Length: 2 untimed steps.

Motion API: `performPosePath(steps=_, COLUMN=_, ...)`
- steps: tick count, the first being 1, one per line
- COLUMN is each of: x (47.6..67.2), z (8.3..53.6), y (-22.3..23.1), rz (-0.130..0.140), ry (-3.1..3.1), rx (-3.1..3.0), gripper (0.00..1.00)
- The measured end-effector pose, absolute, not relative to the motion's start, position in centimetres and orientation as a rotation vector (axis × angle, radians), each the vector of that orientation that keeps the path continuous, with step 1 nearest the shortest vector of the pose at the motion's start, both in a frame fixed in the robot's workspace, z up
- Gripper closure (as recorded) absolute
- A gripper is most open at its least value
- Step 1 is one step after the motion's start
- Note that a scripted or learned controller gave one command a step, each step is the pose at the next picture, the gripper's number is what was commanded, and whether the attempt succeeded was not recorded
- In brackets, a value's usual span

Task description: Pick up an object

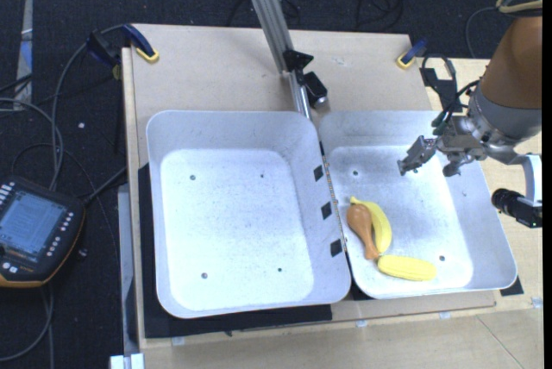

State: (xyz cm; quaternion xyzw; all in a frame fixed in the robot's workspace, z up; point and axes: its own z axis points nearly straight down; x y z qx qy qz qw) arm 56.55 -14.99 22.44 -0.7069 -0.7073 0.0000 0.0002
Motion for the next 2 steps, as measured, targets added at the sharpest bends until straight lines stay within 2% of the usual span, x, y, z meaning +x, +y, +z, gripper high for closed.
performPosePath(steps=2, x=55.1, z=12.6, y=-16.1, rz=0.004, ry=-2.219, rx=-2.219, gripper=0.00)
